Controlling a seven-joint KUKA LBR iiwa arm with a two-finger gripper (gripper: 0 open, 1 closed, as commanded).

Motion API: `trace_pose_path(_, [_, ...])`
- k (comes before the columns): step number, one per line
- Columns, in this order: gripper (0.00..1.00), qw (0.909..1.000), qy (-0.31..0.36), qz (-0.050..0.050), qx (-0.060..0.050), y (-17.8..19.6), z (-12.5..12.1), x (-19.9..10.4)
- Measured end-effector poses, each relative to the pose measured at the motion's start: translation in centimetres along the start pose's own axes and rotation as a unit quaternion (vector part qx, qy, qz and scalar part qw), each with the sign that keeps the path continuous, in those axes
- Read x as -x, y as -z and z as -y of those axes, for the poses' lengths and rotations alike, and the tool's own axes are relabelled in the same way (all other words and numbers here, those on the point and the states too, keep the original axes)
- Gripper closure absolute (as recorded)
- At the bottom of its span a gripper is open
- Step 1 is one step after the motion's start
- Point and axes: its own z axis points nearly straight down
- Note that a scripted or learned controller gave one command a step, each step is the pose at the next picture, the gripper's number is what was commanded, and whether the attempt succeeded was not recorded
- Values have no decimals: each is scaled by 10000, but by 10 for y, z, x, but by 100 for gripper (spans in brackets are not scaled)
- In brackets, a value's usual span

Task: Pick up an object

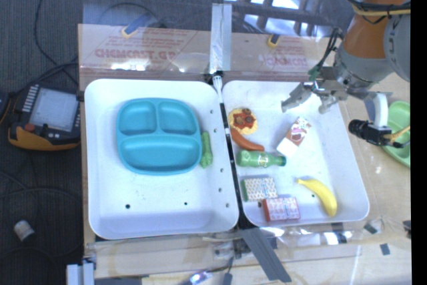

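Claw [308,98] spread wide, holding nothing, over right bin [353,163] back. Carton [295,135] just below it; bottle [260,159], banana [319,193], boxes [270,198] nearer front.

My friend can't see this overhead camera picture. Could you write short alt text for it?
A grey-and-orange robot arm's gripper hovers over the right white bin, which holds a banana, a green bottle, a small carton and other toy foods. The left bin holds a blue divided tray.
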Motion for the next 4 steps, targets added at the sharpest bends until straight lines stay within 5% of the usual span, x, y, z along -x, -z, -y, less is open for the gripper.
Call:
trace_pose_path(1, [0, 10000, 8, 24, 9, -91, 8, 16])
trace_pose_path(2, [0, 9965, 838, 28, 63, -114, 52, 38])
trace_pose_path(3, [0, 9965, 838, 29, 64, -114, 52, 38])
trace_pose_path(4, [100, 9964, 841, 30, 84, -104, 51, 37])
